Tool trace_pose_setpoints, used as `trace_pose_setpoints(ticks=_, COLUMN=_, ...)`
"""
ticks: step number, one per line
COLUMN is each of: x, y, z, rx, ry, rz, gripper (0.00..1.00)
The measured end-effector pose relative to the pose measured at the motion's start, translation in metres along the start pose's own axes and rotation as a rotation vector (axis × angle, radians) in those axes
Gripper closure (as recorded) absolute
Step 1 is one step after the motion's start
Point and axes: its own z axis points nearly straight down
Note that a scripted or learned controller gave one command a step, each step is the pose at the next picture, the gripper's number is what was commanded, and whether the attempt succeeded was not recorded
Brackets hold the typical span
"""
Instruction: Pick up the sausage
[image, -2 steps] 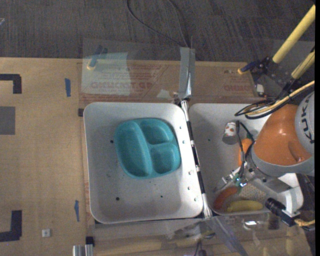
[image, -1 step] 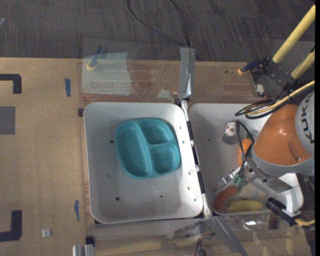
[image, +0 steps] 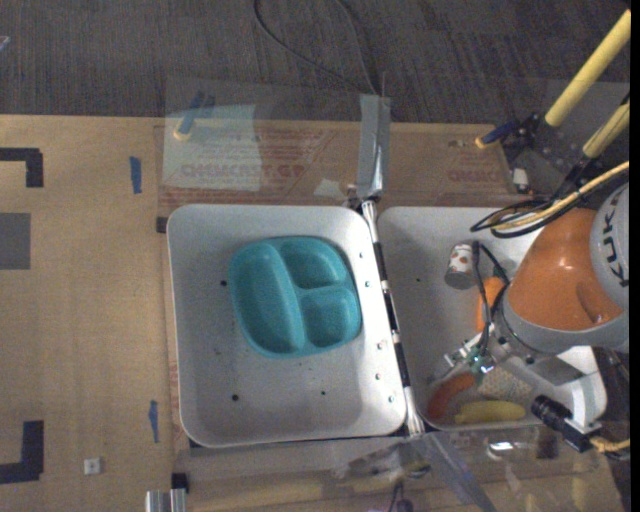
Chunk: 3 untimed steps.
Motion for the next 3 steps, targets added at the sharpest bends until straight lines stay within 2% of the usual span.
trace_pose_setpoints(ticks=3, x=-0.0001, y=0.0001, z=0.0, rx=0.0, ry=0.0, rz=0.0, gripper=0.0)
